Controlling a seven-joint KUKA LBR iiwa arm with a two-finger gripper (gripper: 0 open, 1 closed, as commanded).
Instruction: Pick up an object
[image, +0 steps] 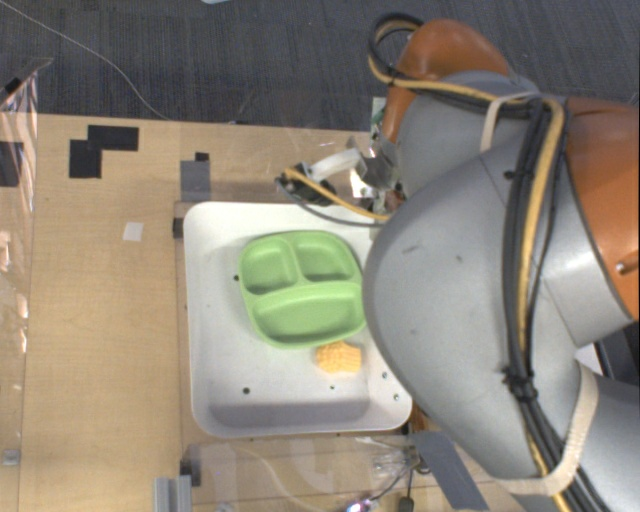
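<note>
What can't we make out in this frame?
- Second bin: camera view, covered by the arm.
- End effector: camera view, hidden behind the arm's bulk; its state cannot be read.
- Right rim of the white bin: covered by the arm.
- Yellow object beside the green divided plate: too small and blurred to identify.

A bin sat on the bench, toward the middle of the view. Inside it lay a divided tray, placed in the bin's upper centre. A small lumpy object lay in the bin at the tray's five o'clock, touching or just beside its edge. The arm stood at the tray's three o'clock and overhung the bin's right side. Cables lay at the tray's twelve o'clock, just past the bin's far rim.
</note>
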